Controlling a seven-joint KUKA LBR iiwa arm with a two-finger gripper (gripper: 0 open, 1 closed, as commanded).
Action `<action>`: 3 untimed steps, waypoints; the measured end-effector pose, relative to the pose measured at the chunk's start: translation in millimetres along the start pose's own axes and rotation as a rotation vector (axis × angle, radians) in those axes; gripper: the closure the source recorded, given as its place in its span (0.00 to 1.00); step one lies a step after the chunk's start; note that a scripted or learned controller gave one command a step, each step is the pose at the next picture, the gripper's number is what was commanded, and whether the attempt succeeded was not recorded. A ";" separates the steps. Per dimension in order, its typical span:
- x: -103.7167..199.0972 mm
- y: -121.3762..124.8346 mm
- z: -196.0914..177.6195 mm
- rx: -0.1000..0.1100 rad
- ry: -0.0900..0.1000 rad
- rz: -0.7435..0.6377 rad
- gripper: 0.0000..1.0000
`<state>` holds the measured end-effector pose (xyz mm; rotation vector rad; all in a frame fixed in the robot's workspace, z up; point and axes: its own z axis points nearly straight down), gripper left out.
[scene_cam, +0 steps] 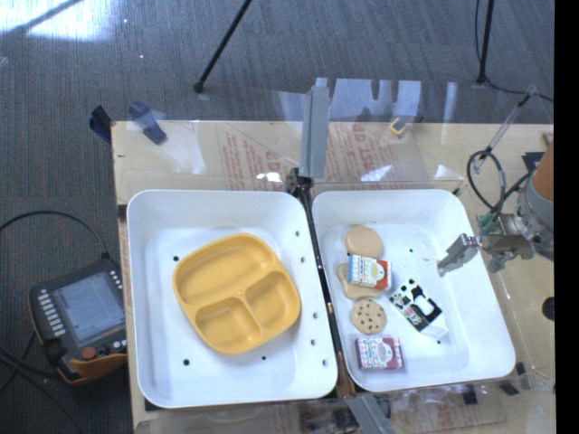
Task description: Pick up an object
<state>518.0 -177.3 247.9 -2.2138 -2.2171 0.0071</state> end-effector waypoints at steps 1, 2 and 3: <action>30.8 10.1 154.7 -0.002 0.000 -0.025 0.00; 28.7 9.6 149.4 0.004 0.003 -0.016 1.00; 106.0 62.7 64.7 -0.001 -0.002 -0.087 1.00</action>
